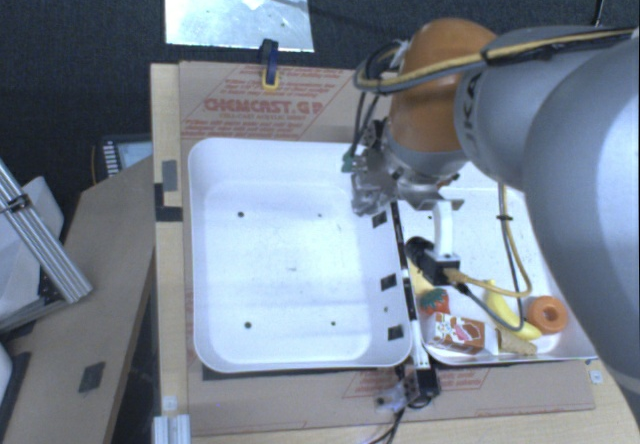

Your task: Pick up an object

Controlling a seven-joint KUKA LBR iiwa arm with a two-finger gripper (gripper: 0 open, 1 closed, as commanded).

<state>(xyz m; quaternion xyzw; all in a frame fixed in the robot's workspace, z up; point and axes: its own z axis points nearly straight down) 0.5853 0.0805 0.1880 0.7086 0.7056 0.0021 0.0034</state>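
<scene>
Honestly, here's how I'd size up the risks, near edge of the table first and working back:

clutter at the near right corner: the right bin (560, 347) has its stuff jammed into the near end: a small red-and-white packet (458, 331), an orange roundish piece (546, 314), a yellow banana-like thing (500, 304). All touching or overlapping, so a grab could easily snag two at once or just shove them around.

divider: the pile sits right against the wall between the two bins (408, 307). My guess is a finger could land on that wall instead of on a thing.

cables: a yellow cable (512, 250) loops down off the arm (560, 132) over the right bin, near the pile. Could catch on something, I reckon.

hand: the hand (372, 194) hangs above the far stretch of the divider, well apart from the pile. Can't tell if it's spread or closed since the wrist blocks it, and I see nothing held.

left bin: the left bin (215, 262) only has small dark dots on its floor, so coming down there grabs air.

overall: nothing lifted yet; the target is whichever item in that near pile it goes for.
</scene>
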